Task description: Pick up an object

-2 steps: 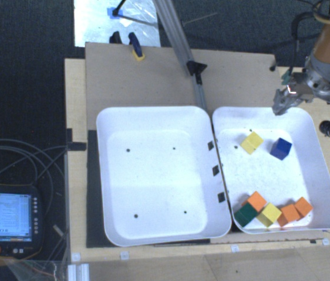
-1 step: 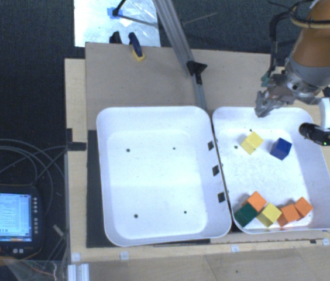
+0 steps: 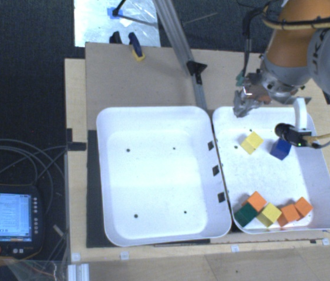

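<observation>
Overhead, tool [image 3: 242, 109] above right bin [image 3: 320, 174]

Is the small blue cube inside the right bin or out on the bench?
Inside. The small blue cube rests on the floor of the shallow white right bin, within its rim, beside the small yellow cube.

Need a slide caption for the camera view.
Gripper above the right bin's far edge; yellow block and blue block nearby.

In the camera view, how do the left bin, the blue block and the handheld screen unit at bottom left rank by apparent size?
1. Left bin, by far the largest.
2. Handheld screen unit.
3. Blue block, smallest.
The screen unit lies off the bench, so its true size is unsure.
</observation>
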{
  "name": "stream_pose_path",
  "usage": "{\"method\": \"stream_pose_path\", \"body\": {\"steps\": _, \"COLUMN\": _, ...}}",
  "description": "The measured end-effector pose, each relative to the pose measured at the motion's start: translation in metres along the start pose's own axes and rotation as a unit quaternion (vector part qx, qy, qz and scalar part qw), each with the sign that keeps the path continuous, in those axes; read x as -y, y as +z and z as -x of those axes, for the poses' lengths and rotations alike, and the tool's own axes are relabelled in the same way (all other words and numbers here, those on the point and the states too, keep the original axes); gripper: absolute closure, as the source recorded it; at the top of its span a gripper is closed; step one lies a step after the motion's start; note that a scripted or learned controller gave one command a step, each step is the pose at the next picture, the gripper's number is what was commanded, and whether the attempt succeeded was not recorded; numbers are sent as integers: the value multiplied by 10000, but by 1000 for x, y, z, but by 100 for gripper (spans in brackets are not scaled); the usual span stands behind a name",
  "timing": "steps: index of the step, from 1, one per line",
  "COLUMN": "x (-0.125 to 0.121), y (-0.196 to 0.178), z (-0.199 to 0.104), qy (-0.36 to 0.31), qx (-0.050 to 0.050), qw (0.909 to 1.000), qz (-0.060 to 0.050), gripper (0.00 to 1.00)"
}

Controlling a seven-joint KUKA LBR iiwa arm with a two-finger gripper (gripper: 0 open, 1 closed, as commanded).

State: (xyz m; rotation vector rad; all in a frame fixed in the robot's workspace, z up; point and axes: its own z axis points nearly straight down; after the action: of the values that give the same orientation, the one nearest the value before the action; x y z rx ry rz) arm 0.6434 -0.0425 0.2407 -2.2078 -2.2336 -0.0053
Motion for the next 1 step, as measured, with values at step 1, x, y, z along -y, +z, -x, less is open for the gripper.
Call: {"method": "stream_pose_path", "body": {"steps": 1, "x": -3, "y": -9, "z": -56, "qy": -1, "qx": 3, "qw": 10000, "qz": 6, "gripper": 100}}
